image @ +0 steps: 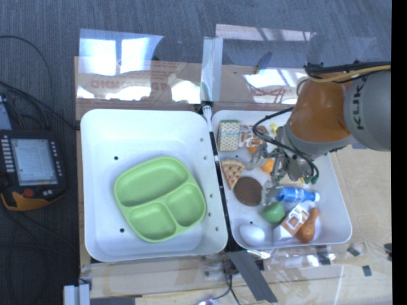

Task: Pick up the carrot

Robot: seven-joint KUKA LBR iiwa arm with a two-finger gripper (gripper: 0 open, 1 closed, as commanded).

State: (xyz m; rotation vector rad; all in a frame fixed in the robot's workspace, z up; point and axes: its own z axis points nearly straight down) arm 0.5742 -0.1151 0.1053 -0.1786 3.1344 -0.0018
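Clearly, the carrot [309,225] is lodged in the right bin's [341,203] front right corner, touching a small carton [294,222] on its inner side and close to the rim. A grasp could be spoiled by that crowding: the carton might be caught instead, or the carrot pushed against the wall. The gripper [277,182] is hung further back over the bin's middle; its state cannot be told. A blue bottle [296,196] and a green ball [274,212] are lodged between. A green plate [160,197] is seen in the left bin.
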